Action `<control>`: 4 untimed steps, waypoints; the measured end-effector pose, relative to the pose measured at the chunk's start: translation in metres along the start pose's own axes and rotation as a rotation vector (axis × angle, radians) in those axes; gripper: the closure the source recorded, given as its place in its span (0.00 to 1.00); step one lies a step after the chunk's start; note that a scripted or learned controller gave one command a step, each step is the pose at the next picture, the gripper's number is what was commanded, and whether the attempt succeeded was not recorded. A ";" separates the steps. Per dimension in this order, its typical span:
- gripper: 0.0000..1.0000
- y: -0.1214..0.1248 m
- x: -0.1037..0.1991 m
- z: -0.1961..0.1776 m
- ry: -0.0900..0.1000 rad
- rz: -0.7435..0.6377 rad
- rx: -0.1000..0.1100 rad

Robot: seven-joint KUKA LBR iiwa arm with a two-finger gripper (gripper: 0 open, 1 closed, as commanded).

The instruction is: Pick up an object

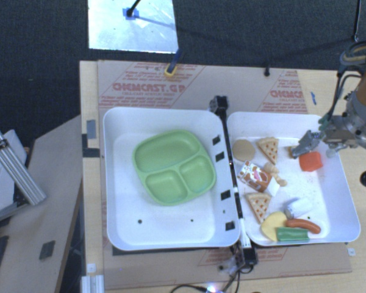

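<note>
"CHEMCAST GP" printed on backing sheet (149,87), gripper (306,145) above red block (311,161), grip state unclear

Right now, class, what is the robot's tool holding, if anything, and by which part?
Nothing can be seen held. The tool hovers over the right bin, just above and left of the orange-red block, with no object visibly between its tips.

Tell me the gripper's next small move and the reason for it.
Probably a short descent onto the orange-red block. The gripper sits just above and left of that block in the right white bin, with nothing visibly between its fingers. The block lies apart from the other toy food, so it looks like the easiest pick.
</note>
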State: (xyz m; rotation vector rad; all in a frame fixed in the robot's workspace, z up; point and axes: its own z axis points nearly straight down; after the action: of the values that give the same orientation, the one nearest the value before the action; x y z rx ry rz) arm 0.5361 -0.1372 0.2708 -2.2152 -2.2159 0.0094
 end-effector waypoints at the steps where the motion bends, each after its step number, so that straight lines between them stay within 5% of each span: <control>1: 0.00 0.002 0.000 -0.006 -0.002 -0.003 -0.012; 4: 0.00 0.011 -0.003 0.157 0.000 0.001 -0.012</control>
State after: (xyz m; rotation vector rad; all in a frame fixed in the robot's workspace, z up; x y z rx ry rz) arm 0.5453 -0.1399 0.1134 -2.2220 -2.2204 -0.0040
